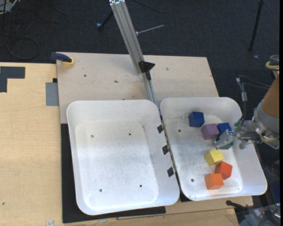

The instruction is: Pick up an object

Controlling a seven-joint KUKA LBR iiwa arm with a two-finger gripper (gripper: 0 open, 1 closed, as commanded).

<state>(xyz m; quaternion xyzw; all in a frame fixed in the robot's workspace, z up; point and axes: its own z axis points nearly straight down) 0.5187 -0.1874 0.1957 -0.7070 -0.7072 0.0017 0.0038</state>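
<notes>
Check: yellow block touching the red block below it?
Touching. The camera view shows the yellow block and red block meeting at a corner, no white bin floor between them.

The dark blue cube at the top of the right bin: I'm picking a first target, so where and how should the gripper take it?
Probably from straight above, fingers on two opposite side faces of the dark blue cube. It lies flat and apart from the purple cube, with bare right bin floor around it, so the fingers have room.

The arm [273, 112] is cut off by the right edge. The tool [225, 139] partly covers a small blue cube [224, 127], and its tip is too blurred to make out.
</notes>
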